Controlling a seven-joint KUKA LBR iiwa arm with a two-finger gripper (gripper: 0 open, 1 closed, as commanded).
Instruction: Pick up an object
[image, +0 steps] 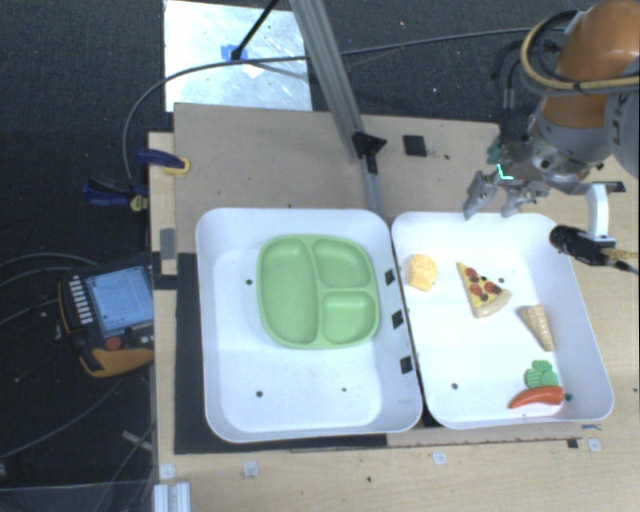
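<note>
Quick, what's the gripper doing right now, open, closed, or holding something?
Gripper: open, holding nothing, at the far rim of the right bin.

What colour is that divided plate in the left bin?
Light green, a plate with three sections, seen clearly in the camera view from above.

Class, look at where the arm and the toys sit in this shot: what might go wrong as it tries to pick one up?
1. The gripper hangs over the right bin's far rim, with jaws apart; a straight descent might hit the rim.
2. The pizza slice lies flat, so the jaws may slide off it.
3. The carrot sits near the bin's corner wall, leaving little room for the jaws.
</note>
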